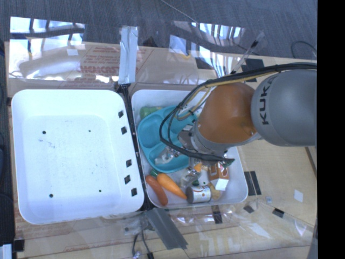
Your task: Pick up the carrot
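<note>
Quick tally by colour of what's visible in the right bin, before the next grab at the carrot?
Orange: 1, the carrot
Red-orange: 1, a sausage-shaped piece
Blue: 1, a bowl
Green: 1, a partly hidden item
Silver: 1, a small can
Total: 5; the arm hides the rest.

Carrot [171, 185]: orange, tapered, lying flat on the white floor at lower centre of the frame, angled from upper left to lower right, thick end upper left. A darker red-orange piece touches its left side.
</note>
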`<state>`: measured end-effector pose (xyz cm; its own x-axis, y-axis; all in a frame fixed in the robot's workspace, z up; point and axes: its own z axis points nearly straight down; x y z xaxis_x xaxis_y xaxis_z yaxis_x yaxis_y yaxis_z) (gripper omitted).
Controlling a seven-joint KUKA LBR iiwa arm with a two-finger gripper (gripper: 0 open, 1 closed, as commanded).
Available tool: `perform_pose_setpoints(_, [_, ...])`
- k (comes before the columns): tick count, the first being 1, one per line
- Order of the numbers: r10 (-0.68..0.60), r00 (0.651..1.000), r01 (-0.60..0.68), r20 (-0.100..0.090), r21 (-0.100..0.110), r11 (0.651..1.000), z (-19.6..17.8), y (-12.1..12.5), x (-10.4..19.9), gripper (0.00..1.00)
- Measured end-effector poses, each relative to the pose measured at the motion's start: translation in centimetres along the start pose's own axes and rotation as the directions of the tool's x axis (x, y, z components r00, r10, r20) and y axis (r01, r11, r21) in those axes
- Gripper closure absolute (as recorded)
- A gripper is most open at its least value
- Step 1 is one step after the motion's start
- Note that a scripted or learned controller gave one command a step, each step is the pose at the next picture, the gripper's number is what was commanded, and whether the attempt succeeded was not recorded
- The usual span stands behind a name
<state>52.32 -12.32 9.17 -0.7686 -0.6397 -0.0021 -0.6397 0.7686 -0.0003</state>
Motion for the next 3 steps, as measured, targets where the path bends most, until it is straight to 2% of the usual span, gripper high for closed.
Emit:
perform_pose_setpoints(1, [0.013,1.000,-0.013,0.002,0.001,1.000,-0.1,-1.4,1.0,0.00])
perform_pose_setpoints(2, [-0.040,0.999,0.040,0.004,0.006,0.999,-0.2,3.4,0.0,0.00])
perform_pose_setpoints(3, [-0.320,0.947,0.320,-0.021,-0.015,0.947,0.2,-2.3,-3.4,0.00])
